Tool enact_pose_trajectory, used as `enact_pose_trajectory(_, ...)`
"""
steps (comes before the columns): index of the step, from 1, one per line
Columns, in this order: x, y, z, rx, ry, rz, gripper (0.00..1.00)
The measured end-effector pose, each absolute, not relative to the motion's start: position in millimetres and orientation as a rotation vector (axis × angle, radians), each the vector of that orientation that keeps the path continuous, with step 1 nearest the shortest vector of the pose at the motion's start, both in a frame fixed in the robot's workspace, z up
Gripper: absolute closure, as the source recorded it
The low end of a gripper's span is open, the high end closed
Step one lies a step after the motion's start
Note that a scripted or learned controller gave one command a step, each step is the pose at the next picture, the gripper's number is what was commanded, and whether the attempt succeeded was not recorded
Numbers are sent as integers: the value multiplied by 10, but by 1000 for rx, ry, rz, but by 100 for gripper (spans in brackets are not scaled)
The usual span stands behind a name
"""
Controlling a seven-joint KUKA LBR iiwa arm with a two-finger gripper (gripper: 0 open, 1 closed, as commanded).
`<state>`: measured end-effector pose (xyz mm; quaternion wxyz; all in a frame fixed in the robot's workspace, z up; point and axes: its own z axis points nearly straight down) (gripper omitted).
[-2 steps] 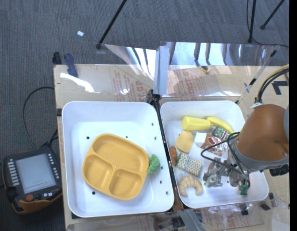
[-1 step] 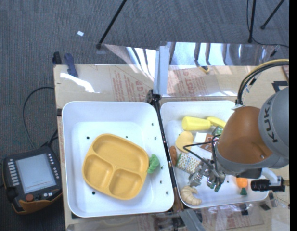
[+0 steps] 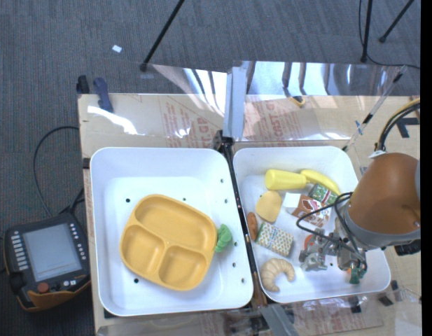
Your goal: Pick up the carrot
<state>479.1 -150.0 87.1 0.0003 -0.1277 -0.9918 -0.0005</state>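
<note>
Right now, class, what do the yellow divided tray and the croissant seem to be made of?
Yellow divided tray: probably moulded plastic, satin; one even colour, rounded compartment walls, soft highlights.
Croissant: likely toy plastic or rubber; smooth tan surface with tidy moulded ridges, no flaky crumb. The view is too coarse to be sure.

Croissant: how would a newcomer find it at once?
Look in the white bin on the view's right, at its near edge. The croissant lies there, just below the patterned box; it alone is pale tan and curved like a crescent.
</note>
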Motion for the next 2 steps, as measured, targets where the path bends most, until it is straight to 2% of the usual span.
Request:
enact_pose_trajectory(1, 5177, -862, 868, -948, -2993, -3, 100)
enact_pose_trajectory(2, 5339, -1339, 887, -389, -3118, -1, 100)
